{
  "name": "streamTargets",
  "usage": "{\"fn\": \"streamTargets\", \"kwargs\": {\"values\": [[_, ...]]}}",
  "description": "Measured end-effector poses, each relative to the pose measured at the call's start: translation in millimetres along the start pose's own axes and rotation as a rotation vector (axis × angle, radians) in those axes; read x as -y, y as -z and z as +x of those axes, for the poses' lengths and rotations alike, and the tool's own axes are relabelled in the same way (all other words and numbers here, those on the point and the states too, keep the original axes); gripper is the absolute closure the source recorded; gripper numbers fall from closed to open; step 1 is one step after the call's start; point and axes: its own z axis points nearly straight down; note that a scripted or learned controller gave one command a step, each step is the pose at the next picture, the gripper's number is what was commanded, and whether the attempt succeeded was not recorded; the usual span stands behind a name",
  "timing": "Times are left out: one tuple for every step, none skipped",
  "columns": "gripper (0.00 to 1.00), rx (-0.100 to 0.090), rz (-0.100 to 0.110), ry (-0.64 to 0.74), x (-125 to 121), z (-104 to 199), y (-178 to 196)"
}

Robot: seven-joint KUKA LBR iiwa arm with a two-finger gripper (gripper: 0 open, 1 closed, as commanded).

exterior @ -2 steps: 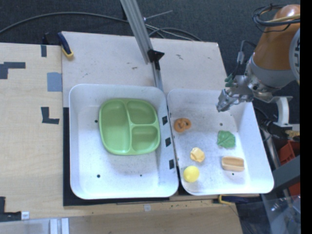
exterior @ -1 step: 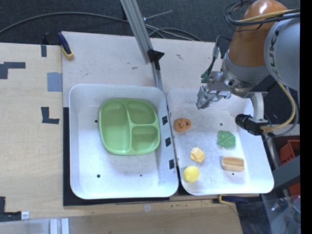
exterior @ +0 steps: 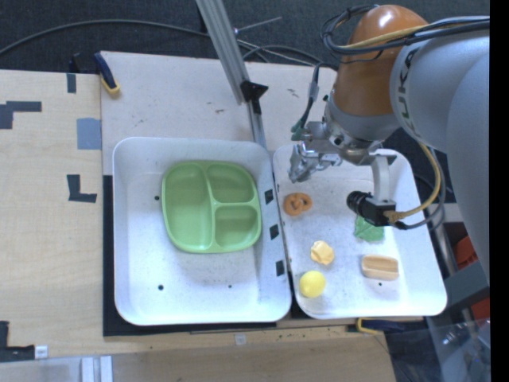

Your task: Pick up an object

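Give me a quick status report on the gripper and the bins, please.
Gripper above right white bin, nothing seen held. Brown pretzel-shaped piece just below it. Green divided plate in left white bin.

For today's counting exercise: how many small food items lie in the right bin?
5. Pretzel at the bin's left; pale yellow piece mid-bin; yellow ball near the front; bread roll at right; green item partly hidden. The arm may hide others.
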Motion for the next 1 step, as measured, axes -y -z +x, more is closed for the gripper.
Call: {"fn": "streamTargets", "kwargs": {"values": [[1.00, 0.000, 0.000, 0.000, -10.4, 51.3, -19.0]]}}
